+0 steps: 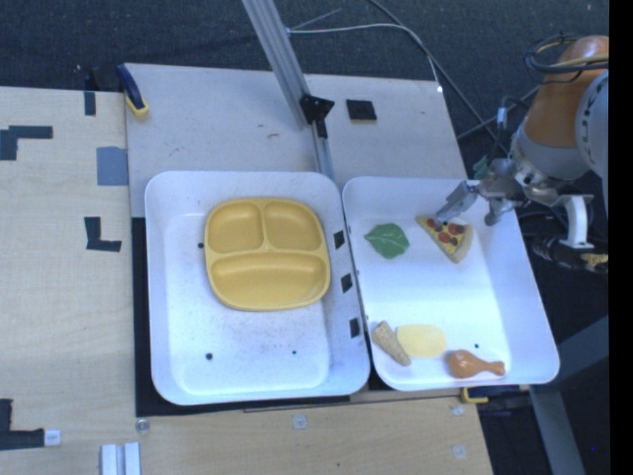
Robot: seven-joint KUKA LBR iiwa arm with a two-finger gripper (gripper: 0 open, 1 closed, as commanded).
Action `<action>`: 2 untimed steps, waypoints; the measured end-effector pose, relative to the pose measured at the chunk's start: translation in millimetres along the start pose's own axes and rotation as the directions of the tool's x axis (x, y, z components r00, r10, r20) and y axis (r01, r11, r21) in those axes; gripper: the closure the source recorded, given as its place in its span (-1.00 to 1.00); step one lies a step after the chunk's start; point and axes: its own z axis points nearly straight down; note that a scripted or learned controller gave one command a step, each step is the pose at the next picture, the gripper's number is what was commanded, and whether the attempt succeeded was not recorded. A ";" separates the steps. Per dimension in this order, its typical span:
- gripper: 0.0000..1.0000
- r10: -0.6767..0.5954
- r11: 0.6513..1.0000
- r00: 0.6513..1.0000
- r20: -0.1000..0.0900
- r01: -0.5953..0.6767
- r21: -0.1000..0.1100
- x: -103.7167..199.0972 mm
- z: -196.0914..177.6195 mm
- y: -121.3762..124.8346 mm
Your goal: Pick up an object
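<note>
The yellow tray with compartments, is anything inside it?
No. The yellow tray in the left bin shows three bare compartments. The tray itself hides whatever lies beneath it on the bin floor.

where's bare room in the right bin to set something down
Free: the white floor of the right bin between the pizza slice and the pale yellow disc. Crowded: the near edge, with cone, disc and orange drumstick; the far end, with green leaf, pizza and gripper.

2 white bins (247, 389) are sitting on the pale wood bench (49, 295). a yellow divided plate (267, 253) is showing in 1; the other is showing a green leaf (387, 239), a red-dotted yellow pizza slice (447, 237), an orange drumstick (475, 365) and a pale yellow disc (422, 339).
</note>
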 end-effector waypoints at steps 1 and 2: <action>-1.00 -0.001 1.000 1.000 -0.001 0.001 0.001 1.3 60.0 -9.5; -1.00 -0.001 1.000 1.000 0.008 0.001 -0.014 -1.0 76.6 -6.4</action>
